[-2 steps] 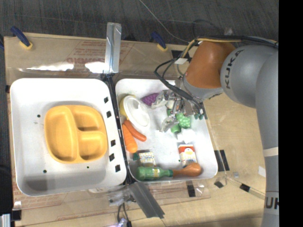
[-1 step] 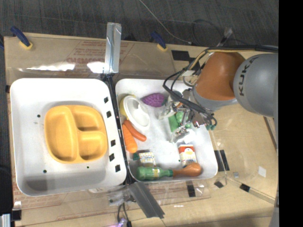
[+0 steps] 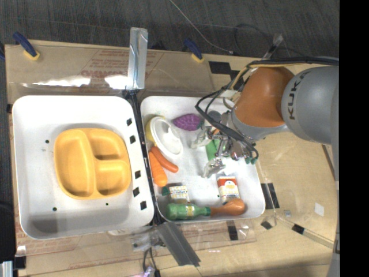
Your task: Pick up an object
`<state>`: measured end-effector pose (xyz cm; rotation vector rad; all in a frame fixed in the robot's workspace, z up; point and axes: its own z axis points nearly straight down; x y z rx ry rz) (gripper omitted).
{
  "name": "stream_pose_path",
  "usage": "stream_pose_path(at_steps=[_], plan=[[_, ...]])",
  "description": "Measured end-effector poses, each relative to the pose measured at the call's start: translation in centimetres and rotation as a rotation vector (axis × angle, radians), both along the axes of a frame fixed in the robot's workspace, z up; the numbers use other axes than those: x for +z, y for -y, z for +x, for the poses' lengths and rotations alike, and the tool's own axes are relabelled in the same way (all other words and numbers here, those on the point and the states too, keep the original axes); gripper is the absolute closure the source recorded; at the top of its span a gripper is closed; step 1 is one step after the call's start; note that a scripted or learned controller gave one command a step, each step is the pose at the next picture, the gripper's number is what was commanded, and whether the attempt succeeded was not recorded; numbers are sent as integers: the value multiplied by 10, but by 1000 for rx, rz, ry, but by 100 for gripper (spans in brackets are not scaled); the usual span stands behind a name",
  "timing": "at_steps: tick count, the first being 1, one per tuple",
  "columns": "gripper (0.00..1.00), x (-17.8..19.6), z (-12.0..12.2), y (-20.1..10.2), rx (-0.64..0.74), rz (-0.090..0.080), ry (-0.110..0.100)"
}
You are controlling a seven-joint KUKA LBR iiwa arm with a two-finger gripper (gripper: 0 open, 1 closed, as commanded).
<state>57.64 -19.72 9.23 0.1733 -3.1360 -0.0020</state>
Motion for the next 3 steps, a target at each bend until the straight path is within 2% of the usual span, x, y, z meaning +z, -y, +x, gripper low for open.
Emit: stream_pose_path(at_steps=[1, 2, 3], plan=[[100, 11, 2, -1, 4, -1, 3], [100, 85, 27, 14, -244, -3, 8], [100, 101, 26, -98, -133, 2, 3]])
